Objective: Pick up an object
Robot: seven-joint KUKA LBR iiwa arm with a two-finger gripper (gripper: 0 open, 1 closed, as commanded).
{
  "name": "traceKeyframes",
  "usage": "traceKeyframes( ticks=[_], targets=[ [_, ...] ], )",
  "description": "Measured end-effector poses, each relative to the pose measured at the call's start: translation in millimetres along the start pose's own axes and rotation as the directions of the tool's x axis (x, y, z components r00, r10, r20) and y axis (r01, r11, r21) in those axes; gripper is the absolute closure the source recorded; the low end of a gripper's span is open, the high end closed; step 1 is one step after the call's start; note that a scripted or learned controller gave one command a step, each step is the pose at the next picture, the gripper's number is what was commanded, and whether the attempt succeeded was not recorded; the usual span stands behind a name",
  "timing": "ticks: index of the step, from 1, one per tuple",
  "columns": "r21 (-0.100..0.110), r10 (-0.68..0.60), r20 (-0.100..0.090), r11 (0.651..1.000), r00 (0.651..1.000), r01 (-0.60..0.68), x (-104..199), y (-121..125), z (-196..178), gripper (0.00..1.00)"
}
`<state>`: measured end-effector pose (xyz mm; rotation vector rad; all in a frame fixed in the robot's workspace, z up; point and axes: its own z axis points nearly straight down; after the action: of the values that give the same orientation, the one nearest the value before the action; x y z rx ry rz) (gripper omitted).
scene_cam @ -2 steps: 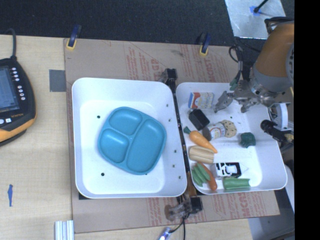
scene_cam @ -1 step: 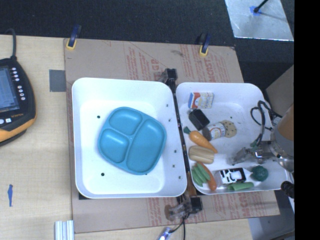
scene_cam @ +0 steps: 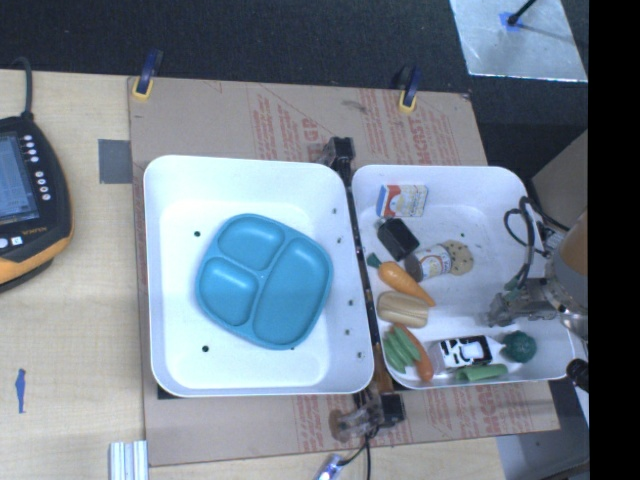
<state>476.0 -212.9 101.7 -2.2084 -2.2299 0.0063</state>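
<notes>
Camera view first: two white bins sit side by side on the counter. The left bin (scene_cam: 170, 368) carries a blue divided plate (scene_cam: 264, 280) at its middle and nothing else. The right bin (scene_cam: 480, 180) carries the loose things: a small red and white carton (scene_cam: 402, 201) near its far left corner, a black block (scene_cam: 398, 238) just below it, a round cookie (scene_cam: 458, 258) toward the middle, a carrot (scene_cam: 404, 276) and a bread roll (scene_cam: 403, 310) along the left wall, green and orange vegetables (scene_cam: 408, 352) at the near left corner, a black and white card (scene_cam: 466, 350) and a green pod (scene_cam: 483, 373) along the near wall, and a dark green ball (scene_cam: 518, 346) near the near right corner.

The gripper (scene_cam: 522, 306) is low over the right side of the right bin, just beside the green ball and apart from it. Its metal parts blur together there, so I cannot tell whether it is released or clenched, and nothing shows as grasped.

As for progress, I judge the pick not yet done: every object lies on the bin floor. The arm is in the bin; a grasp and a lift are left. The ball looks the nearest candidate, though which thing is aimed at is unclear.
</notes>
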Motion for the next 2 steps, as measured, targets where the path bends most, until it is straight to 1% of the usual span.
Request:
traceKeyframes(
  ticks=[1, 2],
  targets=[
    [-0.004, 0.004, -0.001, 1.0, 1.0, -0.004, 47.6, 67.0, -80.4, 1.0],
    [-0.004, 0.006, -0.001, 1.0, 1.0, -0.006, 74.1, 177.0, -91.3, 1.0]
  ],
)
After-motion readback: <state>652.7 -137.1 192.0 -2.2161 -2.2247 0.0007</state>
